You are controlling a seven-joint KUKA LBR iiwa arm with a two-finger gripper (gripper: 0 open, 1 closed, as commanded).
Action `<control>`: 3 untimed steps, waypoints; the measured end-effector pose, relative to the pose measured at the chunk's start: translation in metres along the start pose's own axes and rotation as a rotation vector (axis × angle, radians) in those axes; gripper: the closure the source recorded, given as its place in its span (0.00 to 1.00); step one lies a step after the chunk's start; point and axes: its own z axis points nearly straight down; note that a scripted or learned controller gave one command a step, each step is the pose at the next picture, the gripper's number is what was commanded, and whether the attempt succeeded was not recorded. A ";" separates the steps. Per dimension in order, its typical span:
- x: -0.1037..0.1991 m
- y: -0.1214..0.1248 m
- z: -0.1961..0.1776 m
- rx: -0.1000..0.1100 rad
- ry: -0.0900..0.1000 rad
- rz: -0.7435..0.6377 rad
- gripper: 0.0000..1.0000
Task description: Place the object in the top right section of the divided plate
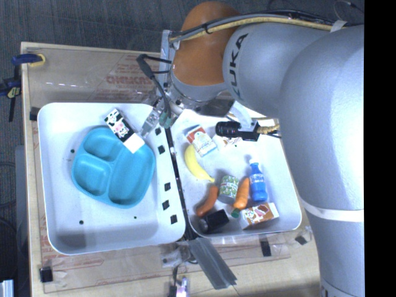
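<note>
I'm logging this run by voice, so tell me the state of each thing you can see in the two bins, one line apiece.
Milk carton: lying on the top right rim of the blue divided plate, not inside a section.
Blue divided plate: flat in the left bin.
Banana: lying in the right bin.
Blue bottle: lying among the other items.
Carrot: lying beside the bottle.
Gripper: over the divide between the bins, near the carton.

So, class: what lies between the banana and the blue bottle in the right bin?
In the camera view, a small patterned can sits between the banana and blue bottle.
</note>
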 end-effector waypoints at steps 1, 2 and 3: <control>0.006 -0.004 -0.001 0.004 0.005 -0.106 1.00; -0.029 -0.018 -0.002 0.000 0.000 -0.215 1.00; -0.015 0.013 -0.001 -0.001 -0.002 -0.442 1.00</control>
